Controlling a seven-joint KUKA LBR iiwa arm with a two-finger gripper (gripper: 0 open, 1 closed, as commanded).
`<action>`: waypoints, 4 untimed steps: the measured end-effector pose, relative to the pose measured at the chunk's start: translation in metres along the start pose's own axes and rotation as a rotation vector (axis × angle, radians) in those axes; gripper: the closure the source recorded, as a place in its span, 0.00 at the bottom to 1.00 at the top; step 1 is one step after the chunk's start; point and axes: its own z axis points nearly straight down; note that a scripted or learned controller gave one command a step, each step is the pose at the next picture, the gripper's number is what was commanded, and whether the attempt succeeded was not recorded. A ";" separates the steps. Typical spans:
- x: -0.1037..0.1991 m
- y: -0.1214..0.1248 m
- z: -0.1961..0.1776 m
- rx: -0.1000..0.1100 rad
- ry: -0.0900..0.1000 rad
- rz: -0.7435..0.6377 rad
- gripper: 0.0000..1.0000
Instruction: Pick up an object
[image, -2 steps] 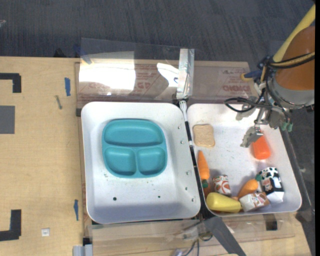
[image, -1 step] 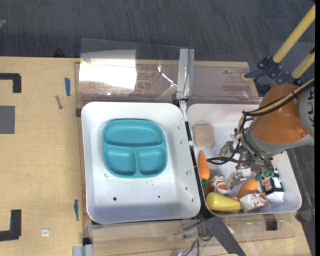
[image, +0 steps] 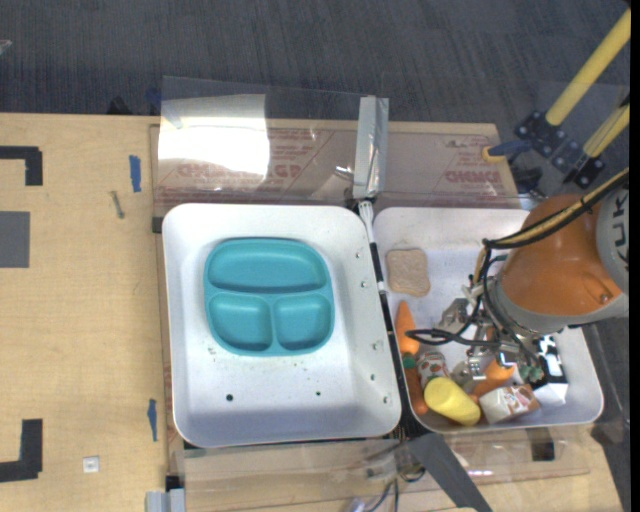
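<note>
Claw (image: 478, 352) state is something I cannot tell from my feed: it sits low in the shallow white right bin (image: 585, 400), buried under the orange wrist band and cables. I judge this the reach step of the pick. Just beside it lie a yellow rounded plastic piece (image: 451, 399), a long orange carrot-shaped toy (image: 405, 330) and a small white-and-red packet (image: 508, 402); a flat tan cork-like pad (image: 407, 271) lies farther back. Next I need a clean close on one item, then a straight lift. A turquoise divided tray (image: 268, 296) rests in the white left bin (image: 200, 400).
</note>
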 end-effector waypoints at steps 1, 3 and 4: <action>-0.068 -0.021 -0.090 -0.006 0.008 0.016 0.00; -0.030 -0.088 -0.010 -0.004 -0.001 -0.066 1.00; -0.029 -0.087 -0.009 -0.005 0.001 -0.066 0.00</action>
